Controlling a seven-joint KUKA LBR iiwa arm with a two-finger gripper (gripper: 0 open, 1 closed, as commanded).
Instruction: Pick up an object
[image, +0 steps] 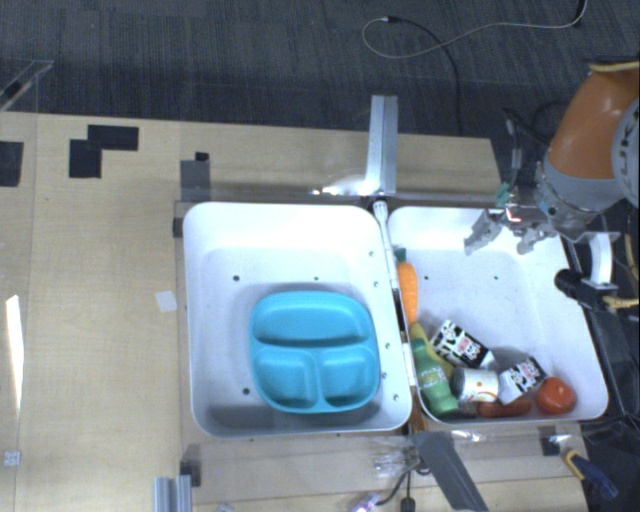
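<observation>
Fingers (503, 232) spread, gripping nothing; red tomato (556, 396), seemingly round, glossy, far below.

You are looking at a single arm (600, 130) whose upper casing is a rounded orange shell, with a pale grey curved segment beside it at the frame's edge. Below the orange sits a grey wrist collar, and under that a cluster of darker metal fittings with a small reddish light or marking. Thin dark cables run along the wrist. The gripper (505, 232) ends in two light grey prongs, its jaws.
</observation>
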